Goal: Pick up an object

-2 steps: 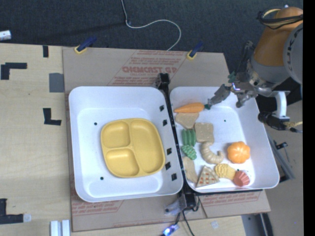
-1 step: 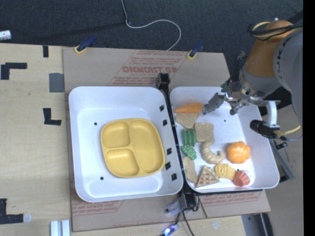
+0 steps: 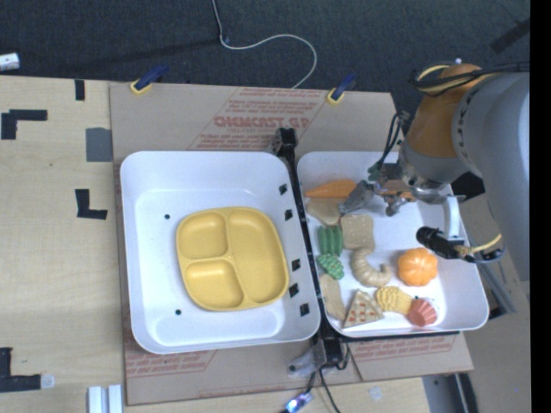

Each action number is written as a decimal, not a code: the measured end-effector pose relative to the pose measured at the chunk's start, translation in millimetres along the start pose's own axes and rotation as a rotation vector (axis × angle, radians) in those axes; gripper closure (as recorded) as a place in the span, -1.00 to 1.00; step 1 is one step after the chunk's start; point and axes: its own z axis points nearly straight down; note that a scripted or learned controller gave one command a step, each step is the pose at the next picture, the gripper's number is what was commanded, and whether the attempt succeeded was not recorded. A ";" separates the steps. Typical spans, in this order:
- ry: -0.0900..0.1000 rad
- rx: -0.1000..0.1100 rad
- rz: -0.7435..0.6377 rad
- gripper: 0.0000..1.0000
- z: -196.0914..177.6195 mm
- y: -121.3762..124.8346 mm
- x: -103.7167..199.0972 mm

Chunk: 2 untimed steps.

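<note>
My gripper (image 3: 374, 200) hangs low over the far part of the right bin (image 3: 469, 304), its fingers apart with bare bin floor between them. One grey finger (image 3: 354, 200) points toward an orange carrot (image 3: 331, 188) and a tan bread slice (image 3: 325, 211) just to its left. A tan square cracker (image 3: 357, 231) lies right below the gripper. Nearer the front are a green vegetable (image 3: 330, 241), a curled tan croissant (image 3: 370, 270), an orange fruit (image 3: 417, 267), a pizza slice (image 3: 362, 310), a yellow corn piece (image 3: 393, 298) and a red strawberry (image 3: 424, 312).
The left bin (image 3: 146, 188) holds a yellow divided plate (image 3: 232, 258). A black divider with clips (image 3: 297, 222) runs between the bins. The grey arm with its orange band (image 3: 439, 119) covers the right bin's far right corner. A white cable (image 3: 267, 41) lies beyond the bench.
</note>
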 end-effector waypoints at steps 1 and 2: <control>-0.003 -0.008 0.000 -1.00 17.4 0.5 0.1; 0.001 -0.012 -0.001 1.00 4.8 2.1 2.1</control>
